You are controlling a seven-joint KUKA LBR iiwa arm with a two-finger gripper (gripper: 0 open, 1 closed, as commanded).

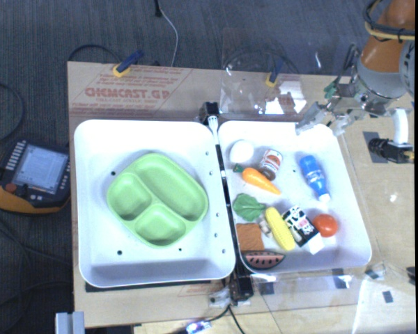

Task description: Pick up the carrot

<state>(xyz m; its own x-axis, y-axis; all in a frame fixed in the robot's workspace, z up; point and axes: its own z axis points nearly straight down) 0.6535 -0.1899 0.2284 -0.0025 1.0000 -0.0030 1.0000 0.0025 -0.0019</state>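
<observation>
A brown cardboard-topped bench (125,96) stands on dark grey carpet and bears two shallow white bins side by side; red print on the cardboard seems to read "CHEMCAST GP", though the letters are blurred. The left white bin (90,256) holds a light green divided plastic plate (157,198) with three compartments. The right white bin (348,207) holds the small orange plastic carrot with a green leafy end (258,179), which lies in the upper middle of that bin, just below a white egg-shaped ball (241,151) and just left of and below a small brown can with a red-and-white label (270,163); the label's writing is too small to read. The carrot's long axis runs on a slant, with the green top toward the upper left and the tapered tip toward the lower right. The grey two-finger gripper (320,115) hangs over the bin's upper right corner, well apart from the carrot, which lies down and to its left; whether its tips stand apart or together cannot be told. Also in the right bin are a blue plastic bottle with a white cap (312,174), a green leaf-shaped toy (248,206), a yellow corn cob (279,228), a black-and-white cow-patterned carton (301,225), a red tomato (325,224), a brown toast slice (249,237) and a watermelon wedge (265,259). A black handheld control pendant with an orange rim (29,176) lies on the carpet at left.
</observation>
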